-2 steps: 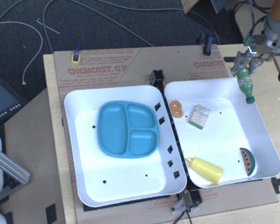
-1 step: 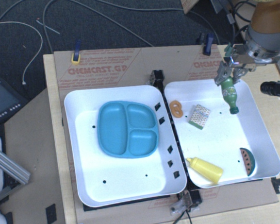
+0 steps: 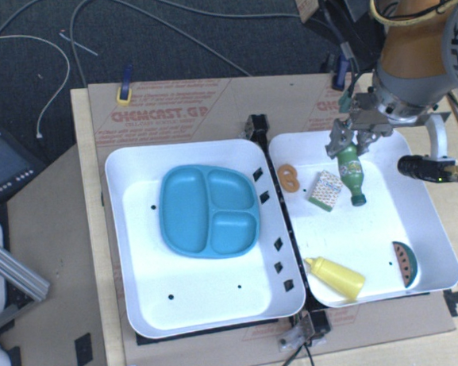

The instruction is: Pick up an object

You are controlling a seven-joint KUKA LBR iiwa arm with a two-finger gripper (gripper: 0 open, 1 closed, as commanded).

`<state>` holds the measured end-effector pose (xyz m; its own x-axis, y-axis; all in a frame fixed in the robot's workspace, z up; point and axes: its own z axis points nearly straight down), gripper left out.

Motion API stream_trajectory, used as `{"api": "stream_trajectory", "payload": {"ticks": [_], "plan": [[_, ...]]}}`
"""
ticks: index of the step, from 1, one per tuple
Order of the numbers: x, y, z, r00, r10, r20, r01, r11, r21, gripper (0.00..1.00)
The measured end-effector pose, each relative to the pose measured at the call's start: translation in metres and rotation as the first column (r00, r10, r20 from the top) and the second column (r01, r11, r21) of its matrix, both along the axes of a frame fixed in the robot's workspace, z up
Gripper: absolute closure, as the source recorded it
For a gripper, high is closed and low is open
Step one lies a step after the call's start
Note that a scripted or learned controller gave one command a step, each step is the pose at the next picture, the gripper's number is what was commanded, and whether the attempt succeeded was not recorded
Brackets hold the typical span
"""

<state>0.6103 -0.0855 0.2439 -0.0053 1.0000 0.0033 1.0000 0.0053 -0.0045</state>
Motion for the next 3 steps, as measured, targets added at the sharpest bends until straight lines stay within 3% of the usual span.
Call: {"api": "stream_trajectory", "payload": {"ticks": [2,3], "plan": [[-0.032,0.098,-0.024,1.000,0.000,0.000,0.000,1.000,-0.001,1.00],[-0.061,0.147,-0.017,1.000,0.000,0.000,0.000,1.000,0.000,1.00]]}}
